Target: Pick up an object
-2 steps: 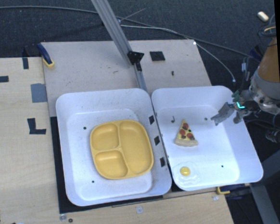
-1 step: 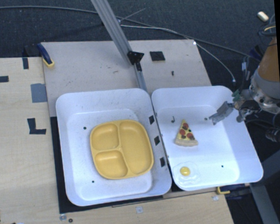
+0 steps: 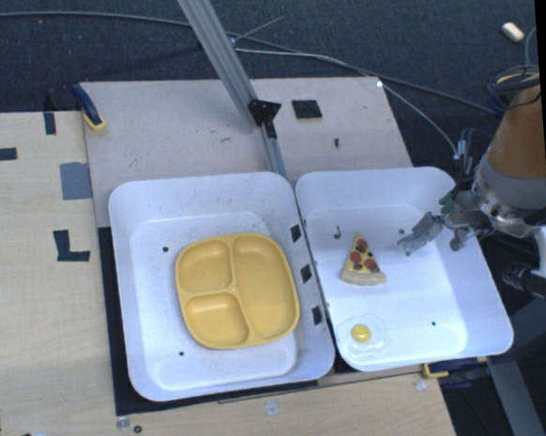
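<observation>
Nearest the camera, at the front of the right bin (image 3: 471, 338), a fried-egg toy (image 3: 361, 334) lies flat on the white floor, close to the bin's front-left corner. Behind it, toward the middle of the same bin, a pizza-slice toy (image 3: 361, 262) lies flat with its tip pointing away from the camera and its crust edge toward the egg. The two items are near each other but apart.

At the right side of this bin, the gripper (image 3: 414, 239) reaches in from the arm (image 3: 518, 160), whose orange band sits above the grey wrist. The gripper's tip is positioned just to the right of the pizza slice, not touching it. Whether the fingers are spread or pressed together cannot be told at this angle; nothing is seen between them.

Adjacent on the left, the left bin (image 3: 141, 270) contains a yellow divided plate (image 3: 236, 289) with three compartments, lying flat near the bin's centre.

Both bins rest side by side on the bench (image 3: 172, 126). A metal strut (image 3: 227, 56) runs diagonally across the bench behind the bins.
</observation>
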